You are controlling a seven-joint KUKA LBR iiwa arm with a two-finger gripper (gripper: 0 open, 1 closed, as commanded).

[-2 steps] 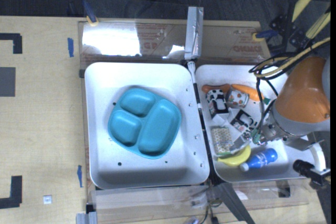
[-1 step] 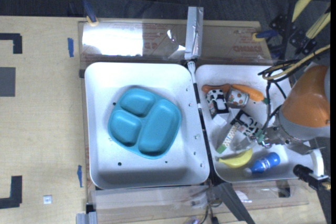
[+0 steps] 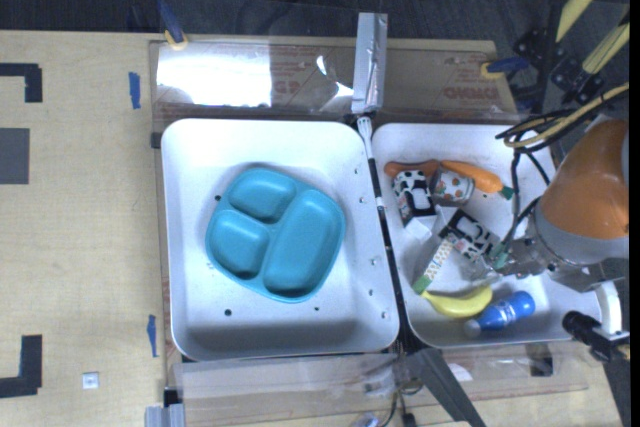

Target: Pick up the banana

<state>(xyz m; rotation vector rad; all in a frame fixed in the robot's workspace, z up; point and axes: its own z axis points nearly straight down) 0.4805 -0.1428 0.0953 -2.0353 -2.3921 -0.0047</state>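
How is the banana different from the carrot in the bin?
The banana is yellow, while the carrot is orange. The banana is curved like a smile; the carrot is nearly straight. The banana lies at the near side of the right bin, next to a blue bottle, while the carrot lies at the far side, next to a black-and-white toy. Both are long, thin, and lying flat in the same bin.

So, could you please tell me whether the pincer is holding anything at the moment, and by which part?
It cannot be told: the pincer sits low in the right white bin just above the curved yellow banana, its tips hidden among clutter.
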